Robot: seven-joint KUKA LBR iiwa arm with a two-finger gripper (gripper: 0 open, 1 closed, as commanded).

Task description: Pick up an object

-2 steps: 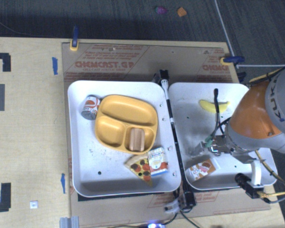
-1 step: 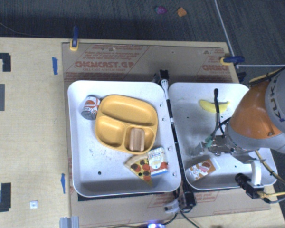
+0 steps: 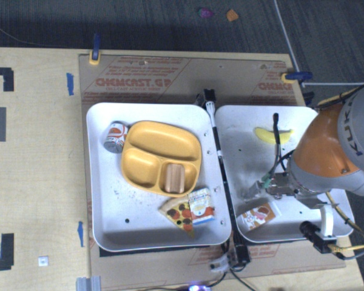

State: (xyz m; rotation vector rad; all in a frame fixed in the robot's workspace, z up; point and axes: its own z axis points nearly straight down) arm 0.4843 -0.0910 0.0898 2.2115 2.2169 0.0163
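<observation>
Hand (image 3: pixel 259 187) low in right bin (image 3: pixel 242 132), grip state impossible to tell, just above small packet (image 3: pixel 257 216) near bin's front edge, banana (image 3: pixel 268 136) toward back edge.

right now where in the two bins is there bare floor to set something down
Left bin: bare strip along the near-left, below the yellow divided tray and left of the pizza slice. Right bin: bare patch left of the banana. Crowded around the tool and small packet, and around the can.
</observation>
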